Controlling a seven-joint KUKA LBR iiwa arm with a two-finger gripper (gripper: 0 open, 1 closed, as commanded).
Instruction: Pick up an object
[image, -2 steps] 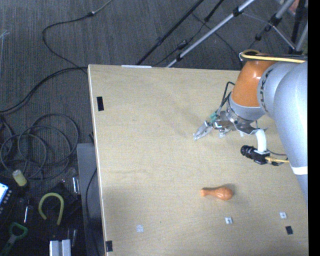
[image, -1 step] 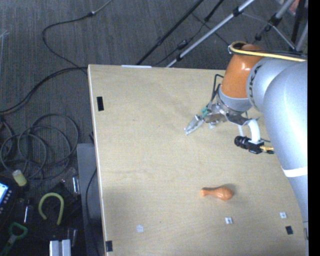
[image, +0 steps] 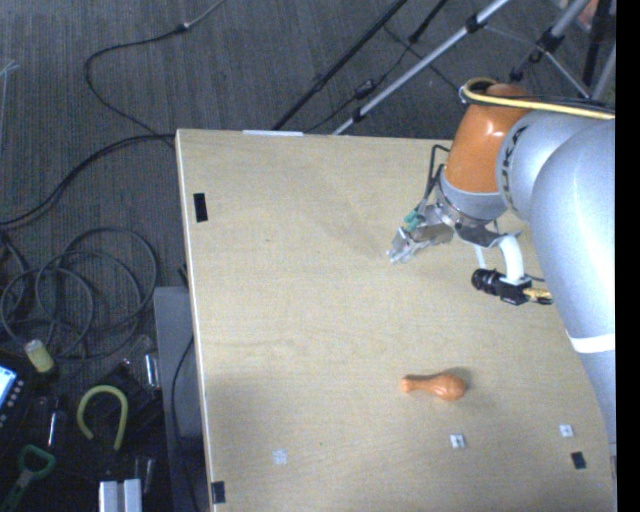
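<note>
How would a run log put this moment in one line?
pincer: above board, apart from toy | toy: orange, lying on board | pickup: not yet done

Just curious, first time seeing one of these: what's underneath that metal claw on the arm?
Bare tan board lies under the gripper, with nothing resting there. The orange object sits apart, nearer the camera. The arm covers the board along the right, so that part is hidden.

Orange pear-shaped object (image: 436, 385) flat on bench

Even soft light, faint shadows, slightly blurry
</note>
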